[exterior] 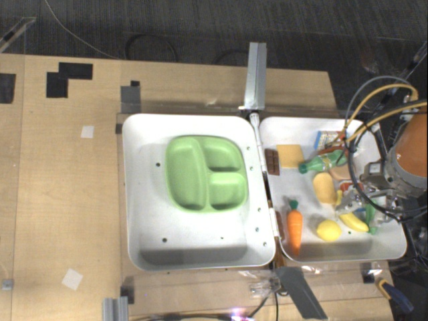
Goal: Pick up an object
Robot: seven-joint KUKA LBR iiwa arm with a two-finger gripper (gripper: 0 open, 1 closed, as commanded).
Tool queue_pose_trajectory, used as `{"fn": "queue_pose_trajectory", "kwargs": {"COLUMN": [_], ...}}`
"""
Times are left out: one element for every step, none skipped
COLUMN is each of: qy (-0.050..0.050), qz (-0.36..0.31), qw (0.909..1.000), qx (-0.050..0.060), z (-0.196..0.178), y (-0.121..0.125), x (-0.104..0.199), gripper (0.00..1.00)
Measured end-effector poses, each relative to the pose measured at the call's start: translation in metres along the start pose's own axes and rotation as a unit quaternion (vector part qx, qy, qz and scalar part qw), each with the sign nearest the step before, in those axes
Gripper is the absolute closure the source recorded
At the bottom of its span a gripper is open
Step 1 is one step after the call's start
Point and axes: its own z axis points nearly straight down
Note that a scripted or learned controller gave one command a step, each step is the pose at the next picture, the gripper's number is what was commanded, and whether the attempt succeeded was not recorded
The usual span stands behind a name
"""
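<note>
My pincer [361,202] low in the right bin [388,249] beside the toy banana [354,222], lemon [328,231] and carrot [294,227] nearby (finger state I cannot tell), green divided tray [205,172] in the left bin [144,239].

No legible text, label, brand, number or sign is found anywhere in the camera view. A small blue and white packet [328,139] at the far edge of the right bin [388,249] carries print, but it is too small and blurred to read. The black blocks [69,77] on the bench surface [60,199] are plain shapes without lettering. The pale squares [87,132] on the bench are blank.
</note>
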Motion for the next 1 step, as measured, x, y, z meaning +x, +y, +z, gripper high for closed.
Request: {"fn": "queue_pose_trajectory", "kwargs": {"qy": [-0.001], "qz": [-0.016], "qw": [0.9999], "qx": [0.005], "z": [0.0394], "y": [0.0201], "x": [0.0053], "gripper": [0.0]}}
